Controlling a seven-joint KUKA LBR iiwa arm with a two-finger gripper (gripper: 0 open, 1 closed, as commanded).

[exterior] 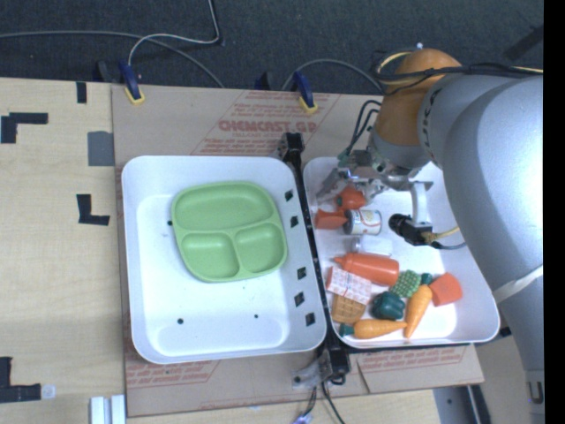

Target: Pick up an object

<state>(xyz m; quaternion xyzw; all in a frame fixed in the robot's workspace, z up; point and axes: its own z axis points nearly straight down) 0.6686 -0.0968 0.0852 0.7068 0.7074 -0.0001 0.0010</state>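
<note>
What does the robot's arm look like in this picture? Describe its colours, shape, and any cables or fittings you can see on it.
The arm is a thick, rounded, smooth grey tube. Above the wrist sits a rounded orange band. Thin dark cables loop beside the wrist. The gripper below is a small cluster of metallic and dark parts, and a black fitting with a white piece juts out beside it.

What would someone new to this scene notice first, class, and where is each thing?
The big grey arm fills the right side, its claw down in the right bin by a small can. A green divided plate lies in the left bin. Toy food, mostly orange, crowds the right bin's near end.
</note>
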